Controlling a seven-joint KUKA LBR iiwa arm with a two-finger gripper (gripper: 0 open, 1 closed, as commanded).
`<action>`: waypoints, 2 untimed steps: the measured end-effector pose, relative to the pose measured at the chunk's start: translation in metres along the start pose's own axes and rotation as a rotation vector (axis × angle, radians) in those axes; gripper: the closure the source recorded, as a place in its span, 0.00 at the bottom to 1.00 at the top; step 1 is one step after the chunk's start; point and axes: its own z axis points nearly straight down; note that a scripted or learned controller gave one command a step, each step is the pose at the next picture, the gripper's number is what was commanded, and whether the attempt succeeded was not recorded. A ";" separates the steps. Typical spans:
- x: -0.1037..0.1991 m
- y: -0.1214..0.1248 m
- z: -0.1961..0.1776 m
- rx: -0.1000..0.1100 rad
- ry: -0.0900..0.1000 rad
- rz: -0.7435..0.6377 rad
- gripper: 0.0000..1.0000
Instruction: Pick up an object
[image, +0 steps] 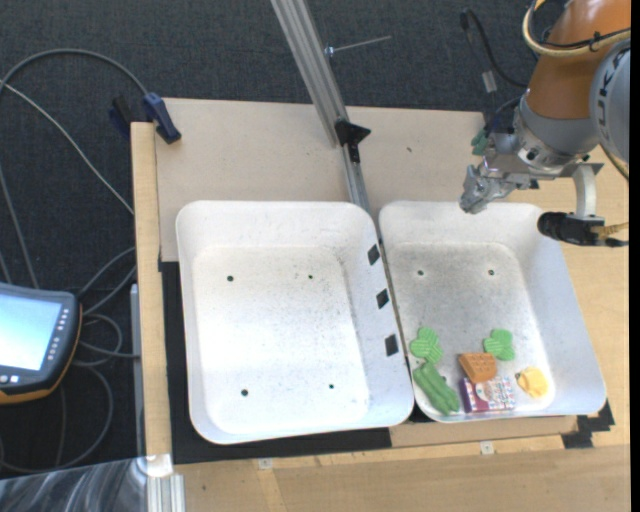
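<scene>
My gripper (478, 194) hangs over the far rim of the right bin (560, 290), high above its floor, with nothing visible between its fingers. Several small objects lie clustered at the near end of the right bin, well away from the gripper: a green leafy piece (427, 346), a long green piece (436, 388), another green piece (500, 343), an orange block (477, 366), a purple-and-white packet (487, 395) and a yellow piece (533, 382).
The left bin (200, 300) stands beside the right one, split from it by a ridge with black clips (381, 298). A slanted metal pole (318, 75) rises behind the bins. A tablet (30, 340) and cables lie off the bench at the left.
</scene>
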 end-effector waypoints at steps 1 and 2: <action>0.047 -0.004 -0.011 0.003 0.003 -0.004 1.00; 0.092 -0.008 -0.015 0.004 0.003 -0.005 1.00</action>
